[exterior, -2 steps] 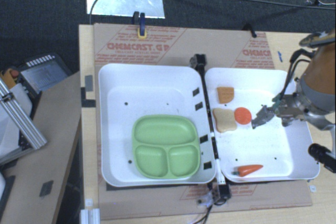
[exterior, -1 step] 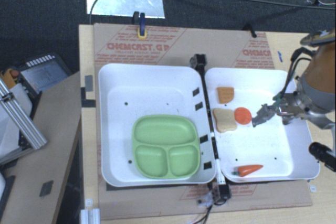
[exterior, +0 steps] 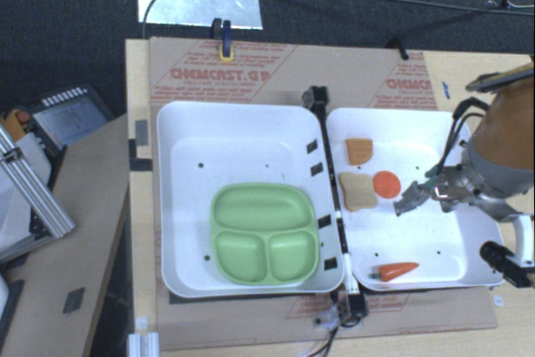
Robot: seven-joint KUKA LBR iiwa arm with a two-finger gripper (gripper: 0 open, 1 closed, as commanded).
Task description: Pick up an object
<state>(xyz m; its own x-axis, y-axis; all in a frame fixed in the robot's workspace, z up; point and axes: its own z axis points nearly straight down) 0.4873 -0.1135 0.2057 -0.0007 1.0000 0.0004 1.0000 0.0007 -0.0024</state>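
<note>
Since the pincer (exterior: 407,204) hangs in the right bin (exterior: 418,262), grip state unclear, the red disc (exterior: 386,184) sits just left and slightly farther.

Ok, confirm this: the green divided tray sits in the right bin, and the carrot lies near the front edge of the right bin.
One detail is wrong. The camera view shows the green divided tray in the left bin, not the right one. The carrot does lie near the front edge of the right bin.

Slanted overhead view of both bins (exterior: 242,117)
</note>
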